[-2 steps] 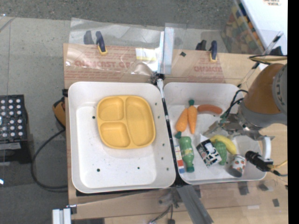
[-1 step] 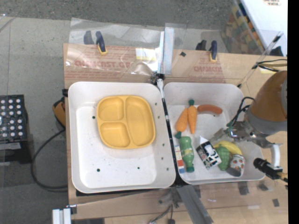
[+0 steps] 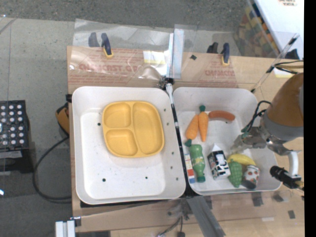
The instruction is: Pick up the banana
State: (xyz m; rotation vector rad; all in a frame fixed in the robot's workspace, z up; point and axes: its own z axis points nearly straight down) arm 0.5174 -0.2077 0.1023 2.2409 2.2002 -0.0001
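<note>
**benchwatcher:** Since the banana [image 3: 242,158] is wedged into such a crowded corner, a clean grab can't be counted on, imo. It's seen just below the gripper [image 3: 245,139], near but apparently not touched. Pressed right up against its underside is a green bumpy toy [image 3: 235,174], and a red-and-white thing [image 3: 251,175] is parked just beside that. If the descent is made a bit low, the green toy could get pinched instead, or the banana shoved toward the right bin's [image 3: 222,95] wall. A black-and-white carton [image 3: 218,164] is also sat just to the camera-left of it, so a wide approach might get snagged there.

**iiwa_fan:** Agreed. Can the jaw state be made out though?

**benchwatcher:** Not really. What the gripper is doing can't be told from this angle, it's all blurred metal and cable. Nothing is seen held in it.

**iiwa_fan:** And the banana itself?

**benchwatcher:** Small, yellow, curved, laid flat with only its top arc shown. It looks smooth and rounded, so slipping out of a shallow pinch would be expected. The carrots [image 3: 198,125] and sausage [image 3: 221,115] are well apart, up and to camera-left of the gripper, no trouble expected from those.
</note>
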